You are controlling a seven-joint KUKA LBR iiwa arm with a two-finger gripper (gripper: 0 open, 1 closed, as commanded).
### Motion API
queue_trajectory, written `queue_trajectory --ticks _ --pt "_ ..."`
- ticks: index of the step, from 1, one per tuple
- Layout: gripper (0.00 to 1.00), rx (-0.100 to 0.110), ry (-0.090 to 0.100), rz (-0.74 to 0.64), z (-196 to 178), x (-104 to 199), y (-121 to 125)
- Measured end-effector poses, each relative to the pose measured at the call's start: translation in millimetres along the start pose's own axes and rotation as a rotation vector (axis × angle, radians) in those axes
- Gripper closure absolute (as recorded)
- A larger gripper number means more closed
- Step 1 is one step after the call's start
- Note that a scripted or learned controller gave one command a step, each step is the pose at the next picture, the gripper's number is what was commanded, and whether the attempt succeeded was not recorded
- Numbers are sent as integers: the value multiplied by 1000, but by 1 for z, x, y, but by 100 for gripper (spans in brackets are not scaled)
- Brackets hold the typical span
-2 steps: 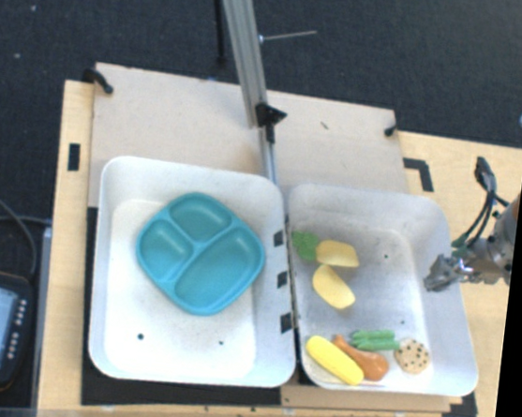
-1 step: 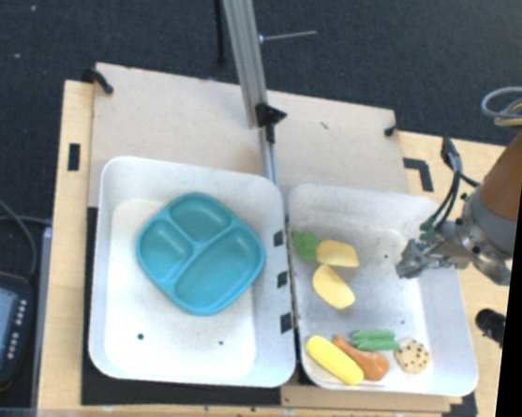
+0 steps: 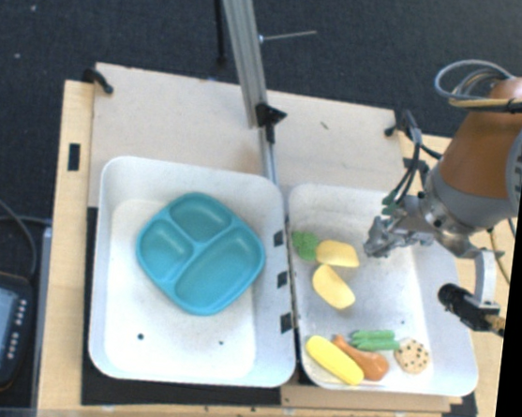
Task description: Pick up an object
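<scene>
The right bin holds several toy foods. A green piece lies by its left wall, with a yellow piece beside it and another yellow piece just below. Near the front lie a yellow banana-like piece, an orange carrot, a green pod and a cookie. My gripper hangs over the right bin, just right of the upper yellow piece, with nothing seen between its fingers.
The left bin holds a blue divided plate. A metal rail slants down from the top to the gap between the bins. A black bracket sticks out from the arm over the right bin's right side.
</scene>
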State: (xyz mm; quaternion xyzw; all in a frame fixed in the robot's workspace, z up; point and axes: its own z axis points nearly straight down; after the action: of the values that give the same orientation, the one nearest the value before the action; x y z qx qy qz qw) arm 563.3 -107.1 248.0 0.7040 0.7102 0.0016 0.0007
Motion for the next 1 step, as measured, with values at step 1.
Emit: queue_trajectory --ticks 1 --pt "100 1 -2 2 12 47 22"
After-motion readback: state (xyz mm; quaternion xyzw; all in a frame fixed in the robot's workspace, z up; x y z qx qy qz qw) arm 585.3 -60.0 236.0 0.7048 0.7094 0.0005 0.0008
